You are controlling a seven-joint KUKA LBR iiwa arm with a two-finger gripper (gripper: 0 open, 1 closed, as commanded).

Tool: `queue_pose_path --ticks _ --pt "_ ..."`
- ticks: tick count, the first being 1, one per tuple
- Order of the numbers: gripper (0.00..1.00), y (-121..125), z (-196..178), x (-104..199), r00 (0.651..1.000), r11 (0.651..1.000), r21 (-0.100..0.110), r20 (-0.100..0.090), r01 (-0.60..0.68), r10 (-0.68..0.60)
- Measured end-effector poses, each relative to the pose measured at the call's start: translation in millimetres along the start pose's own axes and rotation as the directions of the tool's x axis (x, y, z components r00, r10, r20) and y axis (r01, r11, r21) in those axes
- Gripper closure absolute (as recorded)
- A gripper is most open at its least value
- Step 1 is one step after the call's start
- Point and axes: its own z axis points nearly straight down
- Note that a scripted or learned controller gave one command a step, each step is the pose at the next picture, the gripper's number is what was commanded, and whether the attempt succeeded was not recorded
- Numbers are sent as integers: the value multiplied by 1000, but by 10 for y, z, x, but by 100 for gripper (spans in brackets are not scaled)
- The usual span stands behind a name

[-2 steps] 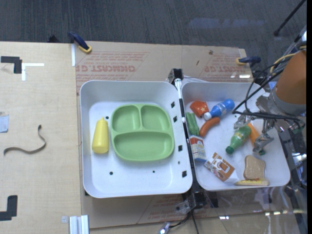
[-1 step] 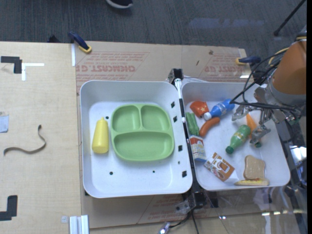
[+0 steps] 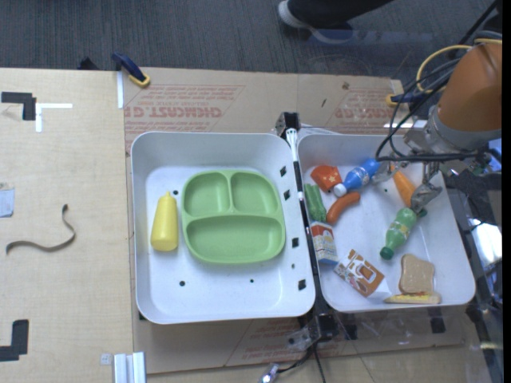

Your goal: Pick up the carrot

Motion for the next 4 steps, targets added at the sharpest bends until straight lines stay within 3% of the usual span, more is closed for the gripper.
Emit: queue_pose_path --ticks 1,2,3,4 --pt "100 -20 -121 -15 1000 1000 7 6 -4 4" --pt "100 -36 -241 -36 1000 1000 12 15 -9 9" --pt "100 386 -694 -245 998 998 4 -5 -56 56" --pt "100 903 -991 -828 985 985 4 -5 -174 174"
